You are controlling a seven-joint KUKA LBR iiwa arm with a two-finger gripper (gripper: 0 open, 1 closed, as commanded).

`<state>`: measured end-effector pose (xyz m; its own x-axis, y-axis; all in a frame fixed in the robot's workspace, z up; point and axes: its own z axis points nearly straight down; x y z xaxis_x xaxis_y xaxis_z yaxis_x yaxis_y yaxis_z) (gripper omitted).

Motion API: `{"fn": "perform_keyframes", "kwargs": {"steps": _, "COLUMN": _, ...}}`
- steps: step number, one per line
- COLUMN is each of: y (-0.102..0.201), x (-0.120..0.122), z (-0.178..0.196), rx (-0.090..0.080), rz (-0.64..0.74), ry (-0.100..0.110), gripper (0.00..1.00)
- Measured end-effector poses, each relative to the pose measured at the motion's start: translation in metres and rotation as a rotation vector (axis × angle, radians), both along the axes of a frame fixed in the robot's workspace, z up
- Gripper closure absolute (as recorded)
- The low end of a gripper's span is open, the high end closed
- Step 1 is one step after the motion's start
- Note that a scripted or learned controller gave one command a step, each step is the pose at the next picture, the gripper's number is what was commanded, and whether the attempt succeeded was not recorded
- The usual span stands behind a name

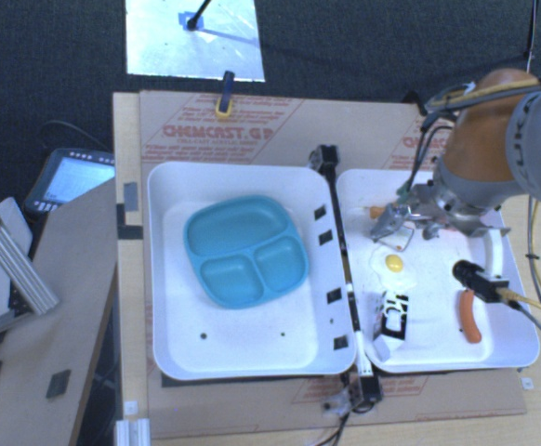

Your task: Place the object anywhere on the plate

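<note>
Dark carpet surrounds the cardboard-topped bench [252, 124] where I am running the arm from afar, and two shallow white bins sit side by side on it so that stock and goal stay apart. Taking the blue plate [245, 249] as my landmark: it lies alone in the left bin [173, 342], its three compartments facing up, ready to receive whatever arrives. To the plate's right, across the dividing rims, the right bin [517, 347] holds the loose items: a toy fried egg [393, 265] nearest the plate, a black-and-white piece [394, 317] below it, an orange sausage-shaped toy [470, 316] farther right, and a small orange bit [376, 212] at the bin's upper part. The gripper [393, 230] hangs over that bin, well right of the plate, just above the egg, and its jaws look spread with nothing caught between them; I judge it is lined up there because the egg is the object meant for the plate. The egg rests flat on the bin floor, which I expect makes it awkward to pinch, so a clean descent matters. Nothing sits on the plate yet, and by my reading the pick itself is not yet made.
</note>
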<state>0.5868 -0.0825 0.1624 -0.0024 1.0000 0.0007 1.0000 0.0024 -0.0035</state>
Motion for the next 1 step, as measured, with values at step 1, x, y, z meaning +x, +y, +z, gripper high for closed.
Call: {"fn": "perform_keyframes", "kwargs": {"steps": 1, "y": -0.0006, "x": -0.0026, "z": -0.0422, "rx": 0.0, "rz": -0.001, "ry": -0.001, "gripper": 0.0}}
